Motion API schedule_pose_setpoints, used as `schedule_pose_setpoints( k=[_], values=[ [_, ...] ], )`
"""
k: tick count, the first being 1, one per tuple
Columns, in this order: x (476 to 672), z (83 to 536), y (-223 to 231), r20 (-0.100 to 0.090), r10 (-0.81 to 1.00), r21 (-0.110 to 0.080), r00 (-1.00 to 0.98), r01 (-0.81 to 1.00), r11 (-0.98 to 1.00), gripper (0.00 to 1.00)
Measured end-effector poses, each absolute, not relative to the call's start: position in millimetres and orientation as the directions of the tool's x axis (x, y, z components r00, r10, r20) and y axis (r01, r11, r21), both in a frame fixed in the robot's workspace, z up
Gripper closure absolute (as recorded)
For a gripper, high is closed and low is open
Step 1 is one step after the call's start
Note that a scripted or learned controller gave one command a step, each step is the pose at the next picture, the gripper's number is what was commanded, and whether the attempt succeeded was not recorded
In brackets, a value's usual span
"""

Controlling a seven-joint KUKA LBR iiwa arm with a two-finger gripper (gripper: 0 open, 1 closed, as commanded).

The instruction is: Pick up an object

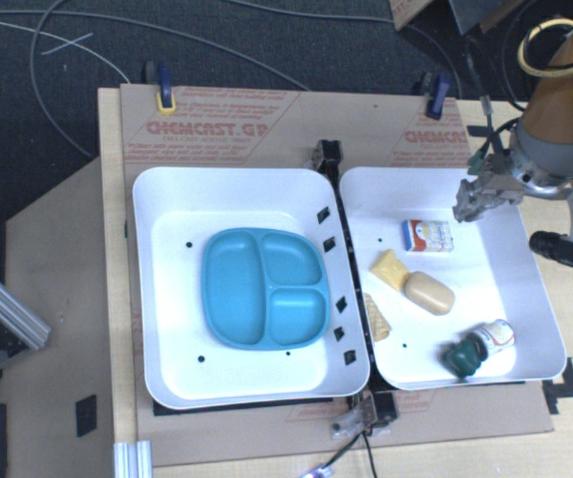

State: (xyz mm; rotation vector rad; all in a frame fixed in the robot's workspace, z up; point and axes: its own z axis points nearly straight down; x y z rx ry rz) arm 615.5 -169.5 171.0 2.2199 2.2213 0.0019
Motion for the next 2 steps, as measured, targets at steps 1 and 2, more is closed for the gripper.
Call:
schedule_pose_setpoints(
  k=[1, 2],
  values=[
    [620.3, 216, -174, -0.001, 1.000, 0.005, -0.001, 1.000, 0.001, 1.00],
    [621.1, 236, -174, 0.000, 1.000, 0.003, -0.001, 1.000, 0.001, 1.00]
  ],
)
